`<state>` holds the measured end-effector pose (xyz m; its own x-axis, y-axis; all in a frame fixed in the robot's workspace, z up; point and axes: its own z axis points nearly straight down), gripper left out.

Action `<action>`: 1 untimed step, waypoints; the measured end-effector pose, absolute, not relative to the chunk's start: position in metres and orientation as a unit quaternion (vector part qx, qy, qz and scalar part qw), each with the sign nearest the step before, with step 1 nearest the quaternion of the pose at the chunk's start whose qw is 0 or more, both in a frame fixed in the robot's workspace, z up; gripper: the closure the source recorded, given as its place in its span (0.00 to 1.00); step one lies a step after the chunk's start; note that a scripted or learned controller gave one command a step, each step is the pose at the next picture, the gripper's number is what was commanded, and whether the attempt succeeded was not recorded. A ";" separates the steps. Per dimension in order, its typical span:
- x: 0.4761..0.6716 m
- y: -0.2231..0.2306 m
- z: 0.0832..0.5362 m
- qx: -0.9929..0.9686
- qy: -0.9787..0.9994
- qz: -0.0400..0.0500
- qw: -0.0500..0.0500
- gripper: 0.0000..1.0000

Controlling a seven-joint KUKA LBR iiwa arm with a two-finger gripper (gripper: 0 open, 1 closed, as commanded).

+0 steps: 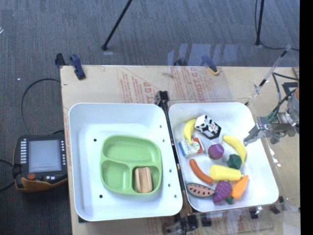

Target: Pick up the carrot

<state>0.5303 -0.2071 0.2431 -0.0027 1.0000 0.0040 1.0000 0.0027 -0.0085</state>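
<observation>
Still unsure of the gripper's point(259, 131) grip, I'm judging the carrot point(239, 187) light, stiff, slippery: taking it mid-body.

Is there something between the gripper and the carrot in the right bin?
Yes. The carrot lies low in the right bin, touching the grapes and corn. The banana and a green vegetable lie between it and the gripper.

We see grey carpet floor point(73, 23) around the wooden bench point(127, 84), tripod legs point(120, 18) beyond its far edge, a teach pendant point(41, 160) on the floor left of it.
</observation>
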 end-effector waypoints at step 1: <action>0.472 -0.210 0.137 -0.727 -0.686 0.004 0.011 0.00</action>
